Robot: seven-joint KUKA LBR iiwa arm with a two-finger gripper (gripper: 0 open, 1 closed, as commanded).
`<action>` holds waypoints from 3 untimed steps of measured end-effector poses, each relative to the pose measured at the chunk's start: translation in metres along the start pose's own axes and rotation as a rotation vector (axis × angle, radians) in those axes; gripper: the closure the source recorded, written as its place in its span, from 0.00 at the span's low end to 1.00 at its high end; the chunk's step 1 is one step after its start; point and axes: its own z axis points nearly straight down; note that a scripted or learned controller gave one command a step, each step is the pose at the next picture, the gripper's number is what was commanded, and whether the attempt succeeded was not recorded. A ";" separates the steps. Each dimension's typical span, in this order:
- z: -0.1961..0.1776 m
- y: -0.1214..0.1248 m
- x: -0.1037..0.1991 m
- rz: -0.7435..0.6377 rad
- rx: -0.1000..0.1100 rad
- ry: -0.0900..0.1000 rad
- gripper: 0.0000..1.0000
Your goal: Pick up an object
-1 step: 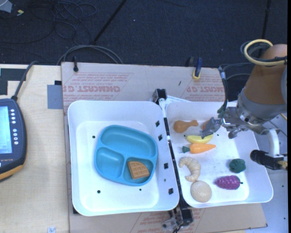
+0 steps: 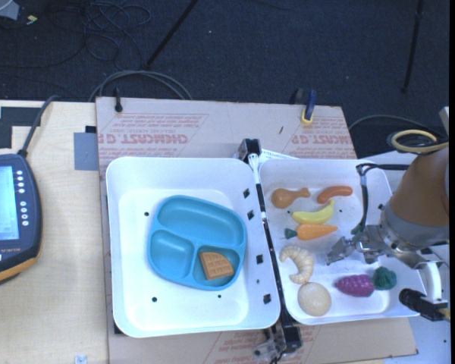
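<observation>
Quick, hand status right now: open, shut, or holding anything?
Hand: cannot be told from this view; it sits low in the right bin beside the carrot, with no toy seen in its grip.

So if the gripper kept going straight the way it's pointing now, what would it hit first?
Probably the pale croissant-shaped toy: the gripper points left across the right white bin, just below the orange carrot. Height is unclear, so it might pass over.

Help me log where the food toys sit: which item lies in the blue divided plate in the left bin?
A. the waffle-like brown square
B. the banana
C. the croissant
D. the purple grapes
A, the brown square rests in the lower right compartment of the blue plate, while the banana, grapes and croissant lie in the right bin.
</observation>
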 end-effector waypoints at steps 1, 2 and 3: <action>0.012 -0.026 -0.027 -0.004 -0.011 -0.001 0.00; 0.011 -0.009 0.056 -0.011 -0.014 -0.002 0.00; 0.011 0.019 0.082 -0.008 -0.013 -0.001 0.00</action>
